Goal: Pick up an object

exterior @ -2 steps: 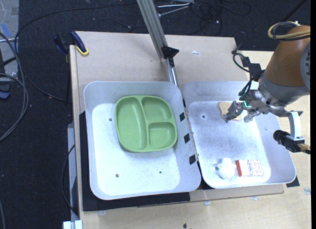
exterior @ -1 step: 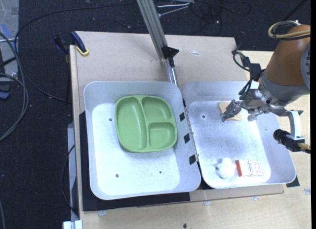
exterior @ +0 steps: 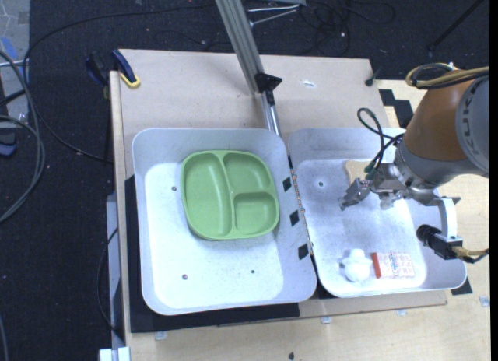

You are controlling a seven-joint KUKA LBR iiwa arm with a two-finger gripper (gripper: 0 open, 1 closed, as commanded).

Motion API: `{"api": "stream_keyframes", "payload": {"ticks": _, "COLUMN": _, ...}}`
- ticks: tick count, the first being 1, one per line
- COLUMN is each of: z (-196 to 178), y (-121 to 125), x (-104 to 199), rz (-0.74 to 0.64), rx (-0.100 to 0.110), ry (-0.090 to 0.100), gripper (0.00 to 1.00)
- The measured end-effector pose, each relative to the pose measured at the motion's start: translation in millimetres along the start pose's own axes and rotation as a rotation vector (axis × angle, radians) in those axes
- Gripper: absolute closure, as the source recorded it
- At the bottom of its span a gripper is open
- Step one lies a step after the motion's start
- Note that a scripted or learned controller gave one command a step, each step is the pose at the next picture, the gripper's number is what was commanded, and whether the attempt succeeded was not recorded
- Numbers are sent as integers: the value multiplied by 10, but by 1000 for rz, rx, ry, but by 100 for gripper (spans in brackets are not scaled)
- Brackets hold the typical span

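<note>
Left bin (exterior: 156, 274): holds one green divided plate (exterior: 231, 194), three compartments, lying flat toward the bin's far half.

Right bin (exterior: 327, 274): holds a small white lump (exterior: 355, 266) and a flat red-and-white packet (exterior: 395, 264), side by side near the front edge, packet to the right, close together; a tan piece (exterior: 355, 169) near the far wall, partly hidden by the arm.

Gripper (exterior: 354, 194): low over the middle of the right bin, well apart from lump and packet, nothing seen between its tips; open or closed cannot be told.

Bench (exterior: 194, 87): pale board under both bins.
</note>
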State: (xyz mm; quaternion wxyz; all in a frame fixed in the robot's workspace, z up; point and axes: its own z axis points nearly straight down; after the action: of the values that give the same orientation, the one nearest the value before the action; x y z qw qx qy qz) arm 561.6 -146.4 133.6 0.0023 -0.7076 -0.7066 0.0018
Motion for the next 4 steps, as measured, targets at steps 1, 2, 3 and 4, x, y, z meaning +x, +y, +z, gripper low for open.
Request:
{"api": "stream_keyframes", "payload": {"ticks": 1, "z": 428, "y": 4, "x": 0, "rz": -1, "rx": -6, "ry": -2, "gripper": 0}}
{"api": "stream_keyframes", "payload": {"ticks": 2, "z": 291, "y": 22, "x": -6, "rz": 0, "rx": -12, "ry": -4, "gripper": 100}}
{"api": "stream_keyframes", "payload": {"ticks": 3, "z": -134, "y": 17, "x": -1, "rz": -3, "rx": -9, "ry": -2, "gripper": 100}}
{"api": "stream_keyframes", "payload": {"ticks": 4, "z": -587, "y": 85, "x": -43, "rz": -3, "rx": -10, "ry": -2, "gripper": 100}}
